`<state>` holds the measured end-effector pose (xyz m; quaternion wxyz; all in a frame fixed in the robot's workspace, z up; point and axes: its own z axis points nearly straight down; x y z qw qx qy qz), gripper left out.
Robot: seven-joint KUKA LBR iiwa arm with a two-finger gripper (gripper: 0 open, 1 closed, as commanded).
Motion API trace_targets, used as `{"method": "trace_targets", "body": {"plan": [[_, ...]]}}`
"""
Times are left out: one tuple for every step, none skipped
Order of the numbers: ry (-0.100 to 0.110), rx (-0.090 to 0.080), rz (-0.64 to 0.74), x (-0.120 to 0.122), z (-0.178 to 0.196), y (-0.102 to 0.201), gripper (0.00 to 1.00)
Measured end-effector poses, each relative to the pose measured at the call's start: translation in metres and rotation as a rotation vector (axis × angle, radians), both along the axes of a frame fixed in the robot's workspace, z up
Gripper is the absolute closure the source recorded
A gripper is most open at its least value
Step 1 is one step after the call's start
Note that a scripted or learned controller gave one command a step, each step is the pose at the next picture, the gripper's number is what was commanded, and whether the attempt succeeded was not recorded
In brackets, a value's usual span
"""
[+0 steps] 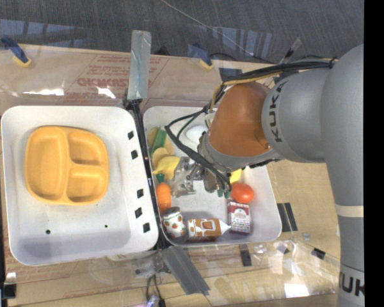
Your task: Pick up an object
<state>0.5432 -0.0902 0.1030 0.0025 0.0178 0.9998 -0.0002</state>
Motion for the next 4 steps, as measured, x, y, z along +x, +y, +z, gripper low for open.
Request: {"method": "trace_targets", "body": {"plan": [[-0.002, 0.000, -0.408, -0.065, 0.120, -0.063, 1.00], [0.008, 0.002, -0.196, -0.067, 0.038, -0.033, 1.00], [-0.003, -0.003, 0.257, 0.023, 0.152, -0.069, 1.00], [0.002, -0.002, 0.483, 0.076, 0.120, -0.097, 1.00]]}}
